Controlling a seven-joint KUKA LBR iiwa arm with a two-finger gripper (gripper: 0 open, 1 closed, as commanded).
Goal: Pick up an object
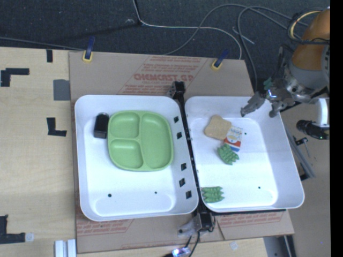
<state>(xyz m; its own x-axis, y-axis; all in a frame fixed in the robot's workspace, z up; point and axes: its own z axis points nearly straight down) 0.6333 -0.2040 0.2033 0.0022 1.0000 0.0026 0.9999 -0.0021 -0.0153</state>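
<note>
Right bin: at the far right corner of the shallow white bin on the right (278,189) hangs the grey two-finger gripper (264,106). It is up above the bin's far edge, likely so it can look for a thing to drop down on.
Gripper fingers: the two dark fingers are spread apart with nothing between them. It is open and holds no thing.
Things to pick: a flat tan piece shaped like toast (217,127) lies near the middle of the right bin. A small white packet with red and blue print (233,136) touches its side. A little bumpy green toy (228,155) sits just below the packet. They lie close in a bunch, so grabbing one could bump the others.
Near edge: a green pea-pod toy (213,194) rests by the near left corner of the right bin, well apart from the bunch. It looks easier to take alone.
Left bin: the shallow white bin on the left (91,191) holds a light green plate with three parts (140,141). A small black block (101,126) sits just beside the plate.
Task so far: I think no pick is done yet.
</note>
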